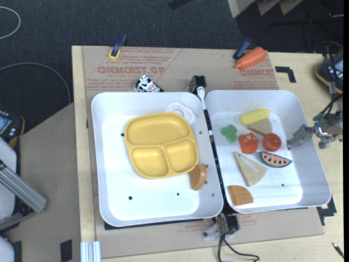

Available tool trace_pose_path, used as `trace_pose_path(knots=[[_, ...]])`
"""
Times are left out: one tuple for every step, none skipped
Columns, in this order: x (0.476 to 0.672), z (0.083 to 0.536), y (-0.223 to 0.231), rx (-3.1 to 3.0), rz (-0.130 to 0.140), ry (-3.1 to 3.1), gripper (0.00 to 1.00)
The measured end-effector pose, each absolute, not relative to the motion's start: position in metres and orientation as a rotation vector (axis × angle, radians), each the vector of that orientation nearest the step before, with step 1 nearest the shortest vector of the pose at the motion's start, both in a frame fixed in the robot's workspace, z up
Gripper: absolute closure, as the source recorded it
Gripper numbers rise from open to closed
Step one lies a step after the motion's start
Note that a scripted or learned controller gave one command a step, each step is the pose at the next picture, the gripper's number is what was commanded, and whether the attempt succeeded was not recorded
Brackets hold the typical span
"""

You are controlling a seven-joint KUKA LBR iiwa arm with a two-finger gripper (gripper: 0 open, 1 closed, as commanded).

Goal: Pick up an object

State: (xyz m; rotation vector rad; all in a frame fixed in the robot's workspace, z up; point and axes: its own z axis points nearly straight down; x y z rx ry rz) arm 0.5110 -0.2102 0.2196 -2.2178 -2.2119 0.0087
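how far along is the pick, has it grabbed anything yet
Nothing looks picked yet. The gripper sits at the right bin's right edge with nothing visibly in it. The toy tomato, watermelon slice and corn lie in that bin. The reach, grasp and lift remain.

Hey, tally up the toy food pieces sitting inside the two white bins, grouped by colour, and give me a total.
Red: 3, two tomatoes and a watermelon slice
Yellow: 1, corn
Green: 1, leafy piece
Tan or brown: 4, pieces at and
Total: 9
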Motion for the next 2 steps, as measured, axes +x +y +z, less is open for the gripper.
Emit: trace_pose_path(knots=[[0.514, 0.225, -0.210, -2.222, 0.000, -2.222, 0.00], [0.511, 0.162, -0.205, -2.215, 0.004, -2.216, 0.00]])
